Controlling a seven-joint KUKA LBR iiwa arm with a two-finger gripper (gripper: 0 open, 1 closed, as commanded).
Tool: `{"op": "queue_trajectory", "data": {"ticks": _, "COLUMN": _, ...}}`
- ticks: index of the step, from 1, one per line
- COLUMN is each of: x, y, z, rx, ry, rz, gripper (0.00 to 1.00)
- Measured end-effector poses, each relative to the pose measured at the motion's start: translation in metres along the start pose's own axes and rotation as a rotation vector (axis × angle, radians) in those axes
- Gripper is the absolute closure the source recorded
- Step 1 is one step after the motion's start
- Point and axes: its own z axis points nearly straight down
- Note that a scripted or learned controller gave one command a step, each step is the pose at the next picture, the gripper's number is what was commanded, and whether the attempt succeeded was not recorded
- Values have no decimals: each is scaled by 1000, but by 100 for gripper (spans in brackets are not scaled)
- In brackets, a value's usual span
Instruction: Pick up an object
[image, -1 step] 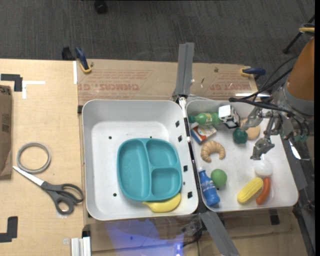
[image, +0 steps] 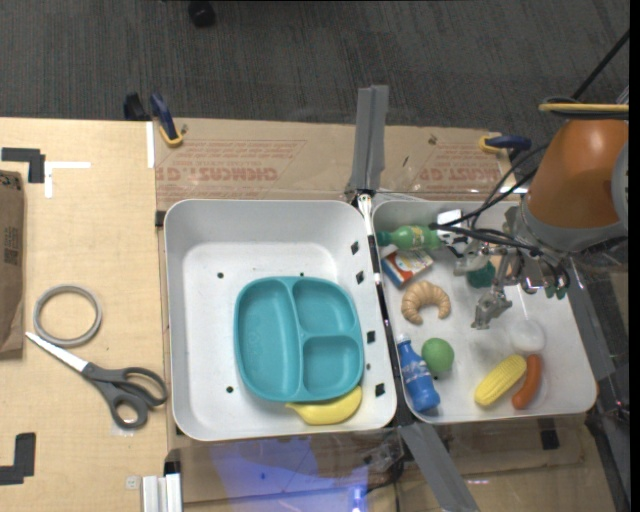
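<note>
Two shallow white bins are seen side by side on the bench; the left bin (image: 190, 300) is occupied by a teal divided plate (image: 298, 338), with a yellow banana (image: 328, 408) tucked partly under the plate's near edge. The right bin (image: 560, 395) is crowded with small items: a croissant (image: 427, 299), a green ball (image: 437, 353), a blue bottle (image: 416, 374) laid along the left wall, a corn cob (image: 499, 380) just beside an orange sausage-shaped piece (image: 527, 381), and a green bottle (image: 407, 238) near the far wall. The arm is reached in from the right, and the gripper (image: 487, 310) is held low over the middle of the right bin, between the croissant and the corn cob; nothing is seen gripped (whether it is open or closed cannot be told). Scissors (image: 105, 379) and a tape roll (image: 67, 314) are laid on the bench to the left.
</note>
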Motion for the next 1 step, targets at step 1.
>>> {"op": "queue_trajectory", "data": {"ticks": 1, "x": 43, "y": -33, "z": 23, "rx": 0, "ry": 0, "rz": 80, "gripper": 0}}
